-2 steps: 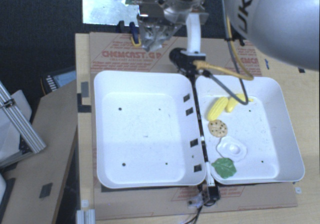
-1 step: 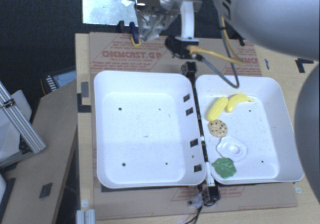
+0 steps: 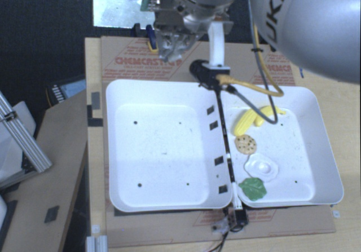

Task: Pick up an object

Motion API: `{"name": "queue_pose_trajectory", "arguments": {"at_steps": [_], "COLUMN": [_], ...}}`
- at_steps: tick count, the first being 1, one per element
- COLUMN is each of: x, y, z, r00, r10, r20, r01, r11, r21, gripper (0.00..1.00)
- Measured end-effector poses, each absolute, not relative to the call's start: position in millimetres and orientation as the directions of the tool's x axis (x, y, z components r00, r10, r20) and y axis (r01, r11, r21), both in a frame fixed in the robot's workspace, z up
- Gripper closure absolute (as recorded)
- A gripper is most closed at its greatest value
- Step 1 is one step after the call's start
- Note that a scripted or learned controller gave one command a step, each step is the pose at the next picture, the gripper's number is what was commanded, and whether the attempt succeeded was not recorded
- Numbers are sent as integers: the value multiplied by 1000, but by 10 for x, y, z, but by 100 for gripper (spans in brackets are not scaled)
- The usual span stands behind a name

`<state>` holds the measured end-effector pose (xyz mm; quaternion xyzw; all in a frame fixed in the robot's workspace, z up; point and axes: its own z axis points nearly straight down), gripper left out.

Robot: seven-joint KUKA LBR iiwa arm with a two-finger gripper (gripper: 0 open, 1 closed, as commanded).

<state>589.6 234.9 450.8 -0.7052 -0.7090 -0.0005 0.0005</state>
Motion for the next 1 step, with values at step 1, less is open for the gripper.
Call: {"name": "queue_pose_trajectory", "arguments": {"at_steps": [1], "x": [5888], "y": [705], "z": [4828], "r00": [16], "r10": [1000], "r20": [-5], "r01": [1000], "r11": [-16], "r21": [7], "gripper": [100]}}
